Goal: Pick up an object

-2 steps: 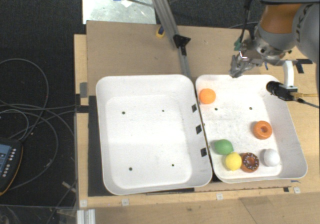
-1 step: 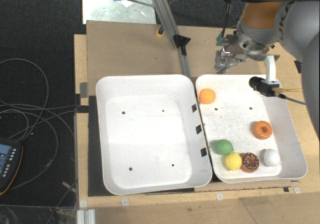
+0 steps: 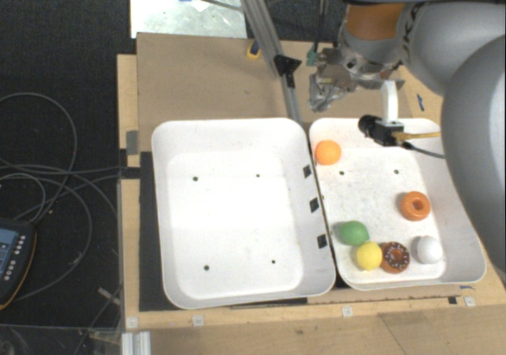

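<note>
Brown bench board (image 3: pixel 205 81) carries two white bins; the right bin (image 3: pixel 466 262) holds every object. Gripper (image 3: pixel 326 99) hangs at upper centre of the frame, above that bin's far left corner, nothing visibly between its fingers, whose spread I cannot tell. Nearest target, the orange ball (image 3: pixel 327 152), sits directly below it in the frame, near the bin's upper left corner. No legible writing anywhere
</note>
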Controlling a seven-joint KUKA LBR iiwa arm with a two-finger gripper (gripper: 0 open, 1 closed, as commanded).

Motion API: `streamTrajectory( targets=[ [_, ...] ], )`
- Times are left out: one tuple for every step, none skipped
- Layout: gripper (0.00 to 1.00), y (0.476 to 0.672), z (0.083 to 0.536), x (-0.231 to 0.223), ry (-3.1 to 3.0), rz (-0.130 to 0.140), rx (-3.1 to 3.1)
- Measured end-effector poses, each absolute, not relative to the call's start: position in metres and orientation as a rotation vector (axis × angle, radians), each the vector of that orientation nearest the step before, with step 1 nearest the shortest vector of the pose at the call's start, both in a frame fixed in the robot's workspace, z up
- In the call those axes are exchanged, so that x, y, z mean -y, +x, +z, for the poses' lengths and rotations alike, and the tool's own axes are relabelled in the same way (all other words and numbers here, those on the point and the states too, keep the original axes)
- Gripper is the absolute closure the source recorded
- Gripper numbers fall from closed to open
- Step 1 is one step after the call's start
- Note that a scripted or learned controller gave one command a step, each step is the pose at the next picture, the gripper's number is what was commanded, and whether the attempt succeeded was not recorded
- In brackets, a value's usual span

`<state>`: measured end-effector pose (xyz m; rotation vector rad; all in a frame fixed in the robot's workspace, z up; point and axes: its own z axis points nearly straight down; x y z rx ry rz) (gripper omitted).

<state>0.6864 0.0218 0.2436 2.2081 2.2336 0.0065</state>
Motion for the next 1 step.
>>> streamTrajectory(
  targets=[
    [1.0, 0.6852, 0.2393, -0.0651, 2.211, 0.005, -2.232]
  ],
)
